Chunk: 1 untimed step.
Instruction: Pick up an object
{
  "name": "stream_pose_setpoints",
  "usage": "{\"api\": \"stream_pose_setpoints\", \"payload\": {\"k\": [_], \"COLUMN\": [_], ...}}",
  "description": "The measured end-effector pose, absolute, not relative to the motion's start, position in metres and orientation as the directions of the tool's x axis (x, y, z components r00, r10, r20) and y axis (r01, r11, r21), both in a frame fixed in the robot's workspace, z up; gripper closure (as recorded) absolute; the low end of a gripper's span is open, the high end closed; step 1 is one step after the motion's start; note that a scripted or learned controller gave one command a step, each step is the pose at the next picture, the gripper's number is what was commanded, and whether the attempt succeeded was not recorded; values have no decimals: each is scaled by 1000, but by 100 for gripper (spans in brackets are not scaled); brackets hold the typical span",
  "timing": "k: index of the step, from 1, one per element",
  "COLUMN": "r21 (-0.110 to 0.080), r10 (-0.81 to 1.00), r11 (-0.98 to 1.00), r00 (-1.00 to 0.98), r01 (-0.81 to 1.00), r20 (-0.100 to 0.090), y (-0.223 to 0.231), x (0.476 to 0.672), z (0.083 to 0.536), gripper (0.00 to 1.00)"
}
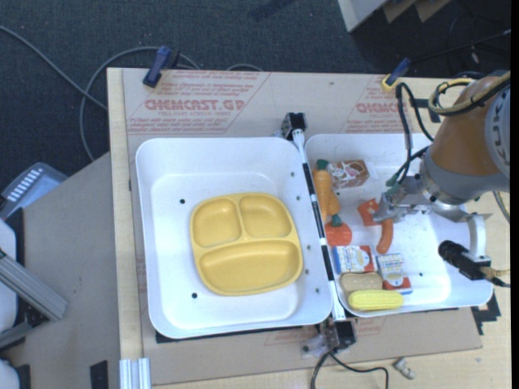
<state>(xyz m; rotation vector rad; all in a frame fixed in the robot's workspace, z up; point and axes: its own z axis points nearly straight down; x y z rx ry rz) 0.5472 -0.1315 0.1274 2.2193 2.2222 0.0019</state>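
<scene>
The gripper (pixel 388 211) hangs low over the middle of the right bin (pixel 430 286), its dark fingers pointing toward the bin's left wall; whether they stand apart or together cannot be told from this slant, and nothing can be seen between them. Right at its tip lies a red block (pixel 368 211), and just below that a red sausage (pixel 385 236) lies lengthwise toward the bin's near edge. Either looks like the piece being tried for.

To do the grasp well, I would judge that the fingers should straddle one piece only: the block and sausage lie near each other, so a closing stroke centred between them could nudge both and catch neither. The sausage is narrow and rounded and may roll; closing across its short width, near its middle, seems safest.

Further out, along the left wall, a carrot (pixel 326 193) lies end to end with a tomato (pixel 338 233) below it, and a printed packet (pixel 350 173) sits toward the far left corner. Toward the near left corner are two small cartons (pixel 354 258) (pixel 391 267), a bread roll (pixel 361 282) and a corn cob (pixel 375 301), crowded together and a poorer choice.

The left bin (pixel 162 217) carries a yellow tray (pixel 246 243) at its centre, well apart from the work.
</scene>
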Motion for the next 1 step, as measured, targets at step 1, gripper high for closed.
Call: {"api": "stream_pose_setpoints", "payload": {"k": [1], "r21": [0], "r10": [1000], "r11": [2], "r00": [-2], "r01": [1000], "r20": [0], "y": [-29], "x": [580], "z": [185], "gripper": [100]}}
